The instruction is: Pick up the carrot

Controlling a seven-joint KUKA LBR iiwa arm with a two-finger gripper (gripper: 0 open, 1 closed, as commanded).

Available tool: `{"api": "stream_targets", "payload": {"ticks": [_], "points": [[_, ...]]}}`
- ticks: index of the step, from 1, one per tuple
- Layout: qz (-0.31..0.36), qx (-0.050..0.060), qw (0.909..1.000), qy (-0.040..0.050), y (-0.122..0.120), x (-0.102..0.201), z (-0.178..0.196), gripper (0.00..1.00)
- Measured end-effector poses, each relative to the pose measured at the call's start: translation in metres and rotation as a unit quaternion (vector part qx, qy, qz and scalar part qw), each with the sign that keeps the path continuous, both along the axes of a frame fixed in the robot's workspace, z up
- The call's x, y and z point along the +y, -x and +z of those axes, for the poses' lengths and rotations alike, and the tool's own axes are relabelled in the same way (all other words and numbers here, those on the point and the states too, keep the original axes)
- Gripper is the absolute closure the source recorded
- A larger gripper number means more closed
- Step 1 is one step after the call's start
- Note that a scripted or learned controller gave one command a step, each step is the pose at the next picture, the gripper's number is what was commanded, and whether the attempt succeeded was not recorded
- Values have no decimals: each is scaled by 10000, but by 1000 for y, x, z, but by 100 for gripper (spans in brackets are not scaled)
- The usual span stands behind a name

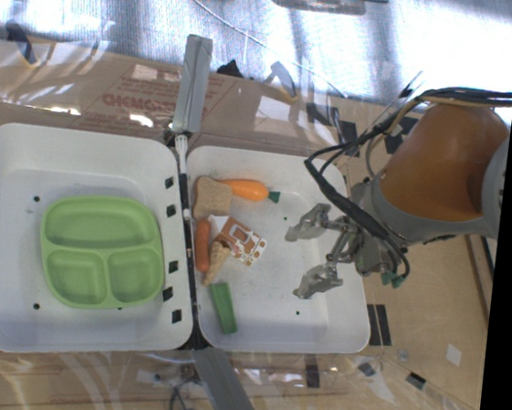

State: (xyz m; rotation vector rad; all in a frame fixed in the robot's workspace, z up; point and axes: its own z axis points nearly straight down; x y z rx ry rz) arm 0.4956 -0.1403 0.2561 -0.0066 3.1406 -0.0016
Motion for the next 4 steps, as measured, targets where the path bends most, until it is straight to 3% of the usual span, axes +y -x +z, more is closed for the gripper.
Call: {"api": "stream_targets", "payload": {"ticks": [1,2,3,4], "points": [[2288,23,9735,-19,-25,-70,-87,0],[2331,-4,9725,-4,-28,-68,-75,100],[2708,-51,9626,24,-48,18,39,100],[2488,-5,9686,-10,-18,129,35,100]]}}
